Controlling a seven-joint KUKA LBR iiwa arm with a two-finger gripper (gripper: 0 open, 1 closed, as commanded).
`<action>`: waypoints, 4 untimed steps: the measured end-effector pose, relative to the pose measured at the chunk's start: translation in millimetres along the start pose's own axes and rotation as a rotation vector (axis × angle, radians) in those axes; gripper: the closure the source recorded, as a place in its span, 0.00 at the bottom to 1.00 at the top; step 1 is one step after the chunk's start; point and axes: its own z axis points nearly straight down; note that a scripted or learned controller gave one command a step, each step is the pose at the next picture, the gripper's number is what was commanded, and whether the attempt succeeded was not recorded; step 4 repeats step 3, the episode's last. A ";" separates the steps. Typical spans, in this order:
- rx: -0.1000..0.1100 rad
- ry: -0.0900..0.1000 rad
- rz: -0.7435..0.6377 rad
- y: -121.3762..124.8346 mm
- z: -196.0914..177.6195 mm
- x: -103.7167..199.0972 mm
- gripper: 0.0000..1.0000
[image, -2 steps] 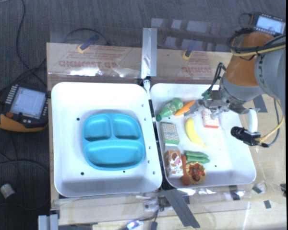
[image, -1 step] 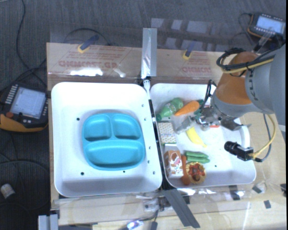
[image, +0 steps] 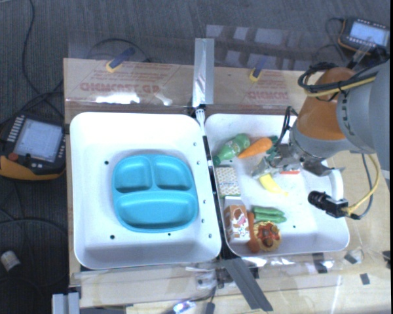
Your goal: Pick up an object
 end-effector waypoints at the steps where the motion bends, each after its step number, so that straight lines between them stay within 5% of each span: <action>1: 0.003 -0.002 0.005 0.2 -90.5 74.4 1.00; 2: 0.005 0.001 0.003 0.3 -98.1 75.9 1.00; 3: 0.004 -0.003 -0.085 -71.0 -156.6 48.2 1.00; 4: 0.004 -0.003 -0.085 -71.0 -156.6 48.2 1.00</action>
